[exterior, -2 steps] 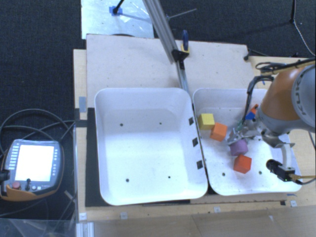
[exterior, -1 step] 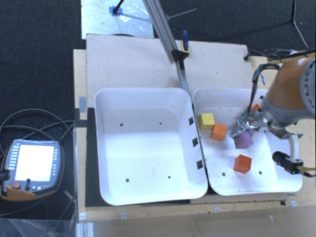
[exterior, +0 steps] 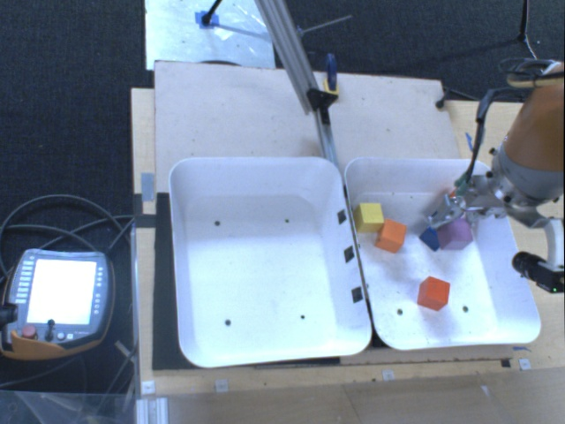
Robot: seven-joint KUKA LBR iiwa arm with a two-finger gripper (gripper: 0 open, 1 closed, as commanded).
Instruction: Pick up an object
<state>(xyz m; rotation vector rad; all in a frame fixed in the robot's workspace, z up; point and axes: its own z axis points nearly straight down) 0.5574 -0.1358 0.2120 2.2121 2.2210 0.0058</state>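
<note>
Well left of the fingers, a yellow cube [exterior: 369, 215] touches an orange cube [exterior: 391, 236] in the right bin [exterior: 494, 325]. The gripper [exterior: 448, 212] hangs just above a blue block [exterior: 430, 238] and purple block [exterior: 456, 234]; whether its fingers are parted or closed, I cannot tell. A red cube [exterior: 433, 292] lies below them.

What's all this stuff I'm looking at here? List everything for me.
Bins: two, white, side by side on the bench; left bin, right bin.
Yellow block: one, right bin, near its left wall.
Orange block: one, just beside the yellow one.
Red block: one, right bin, nearer the front.
Blue block: one, beside the purple block.
Purple block: one, under the pincer.
Handheld screen unit: one, grey, far left.
Arm: one, grey and orange, from the right.
Pincer: one, above the purple block.
</note>
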